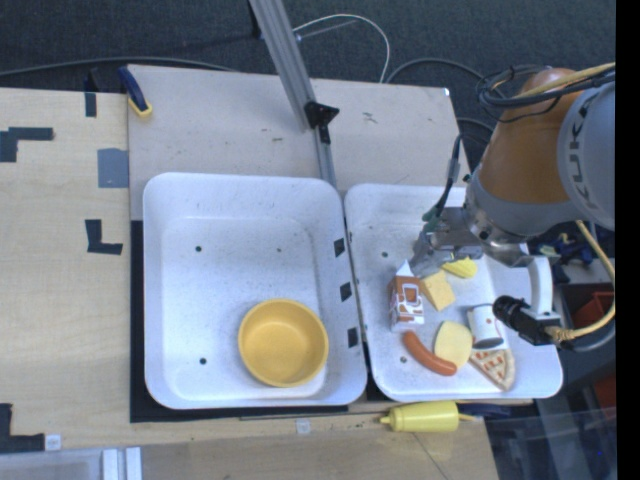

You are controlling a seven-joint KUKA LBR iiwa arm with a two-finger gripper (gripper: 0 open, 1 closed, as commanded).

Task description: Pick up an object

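Two white bins side by side on the bench; the right bin (pixel 385 208) taken as landmark. Arm (pixel 540 148) enters from the right and hangs over the right bin's upper half, its orange band above the wrist and grey body covering the bin's upper right corner. Gripper (pixel 432 251) sits low over the bin's middle, just above the cluster of toy food; finger state cannot be told, and nothing can be seen held. Contents of the right bin: a small carton (pixel 406 301) with red and white print left of centre, a yellow cheese wedge (pixel 438 291) touching its right side, a small yellow piece (pixel 461 267) just beside the gripper, a sausage (pixel 429 354) near the front wall, a pale yellow block (pixel 453 343) touching the sausage, a small white can (pixel 484 325) to the right of that block, and a pizza slice (pixel 494 368) in the front right corner. Left bin (pixel 200 208) adjoins the right bin's left wall and holds a yellow bowl (pixel 283 342) upright near its front. A yellow bottle (pixel 424 418) lies on its side on the bench just outside the right bin's front wall
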